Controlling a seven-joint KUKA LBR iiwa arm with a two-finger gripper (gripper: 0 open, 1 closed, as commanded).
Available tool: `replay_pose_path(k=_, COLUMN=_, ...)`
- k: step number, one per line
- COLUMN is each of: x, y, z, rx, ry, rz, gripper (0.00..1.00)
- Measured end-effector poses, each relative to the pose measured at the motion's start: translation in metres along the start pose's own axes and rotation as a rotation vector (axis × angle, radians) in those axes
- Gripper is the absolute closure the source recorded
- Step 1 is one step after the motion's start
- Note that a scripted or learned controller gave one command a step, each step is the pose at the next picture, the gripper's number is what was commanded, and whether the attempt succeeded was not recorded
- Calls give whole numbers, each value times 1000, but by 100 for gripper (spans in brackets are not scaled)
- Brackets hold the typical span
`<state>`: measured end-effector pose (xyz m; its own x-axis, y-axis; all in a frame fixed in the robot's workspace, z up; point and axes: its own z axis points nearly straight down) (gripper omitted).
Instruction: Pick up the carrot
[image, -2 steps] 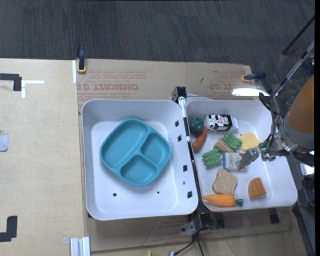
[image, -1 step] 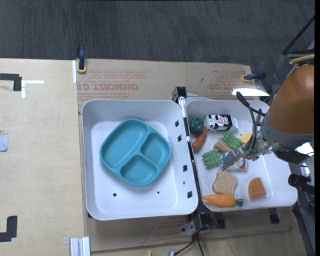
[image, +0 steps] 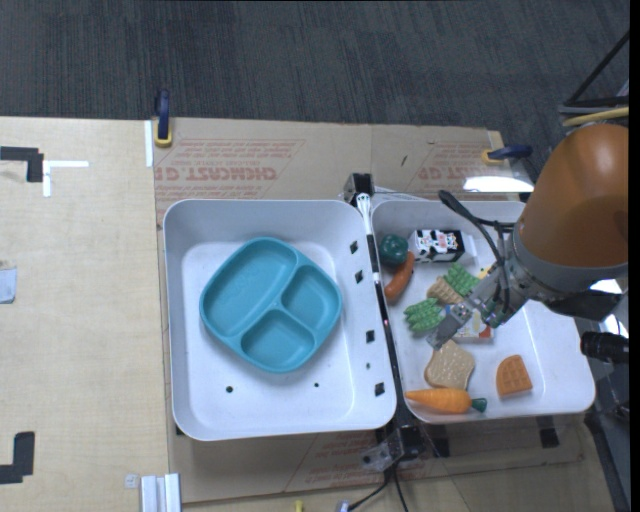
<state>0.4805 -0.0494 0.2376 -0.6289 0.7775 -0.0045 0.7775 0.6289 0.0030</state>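
Observation:
The carrot (image: 438, 400), orange with a small green tip on its right end, lies flat along the front wall of the right bin (image: 560, 395). My gripper (image: 455, 322) hangs over the middle of that bin, above and slightly right of the carrot, with a bread slice between them. It hovers near a green leafy toy (image: 424, 315), and nothing can be seen held in it. The arm's orange band and grey wrist cover the bin's right part.
The right bin also holds a bread slice (image: 450, 368), an orange waffle piece (image: 513, 377), a reddish sausage-like toy (image: 400, 279), a dark green ball (image: 393, 246), a black-and-white carton (image: 438, 243) and more greens (image: 461, 278). A blue divided plate (image: 270, 303) sits in the left bin (image: 190, 400).

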Motion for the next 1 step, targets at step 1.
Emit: replay_pose_path(k=1, x=39, y=29, z=29, rx=3, ry=5, rz=-316, gripper=0)
